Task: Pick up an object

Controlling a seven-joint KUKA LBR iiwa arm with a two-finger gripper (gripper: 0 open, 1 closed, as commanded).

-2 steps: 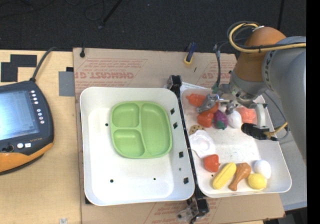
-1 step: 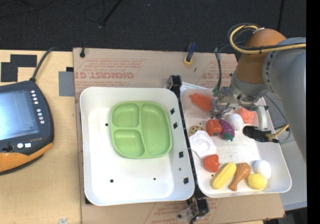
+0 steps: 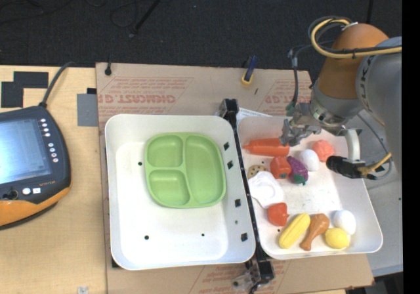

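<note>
On your left sits a tablet controller (image 3: 26, 155). The cardboard (image 3: 170, 92) shows mirrored red print (unreadable). A green divided plate (image 3: 184, 169) fills the left bin (image 3: 125, 220). In the right bin (image 3: 367, 220), an orange carrot (image 3: 266, 147) lies far-left, just beside the pincer (image 3: 293, 130); you cannot tell its opening.

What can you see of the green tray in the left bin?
The green tray is a light green, plastic-looking divided plate with rounded corners and three compartments: two smaller ones on the left, one long one on the right. It lies flat, right side up, on the floor of the left bin, nothing in it, nothing else touching it.
</note>
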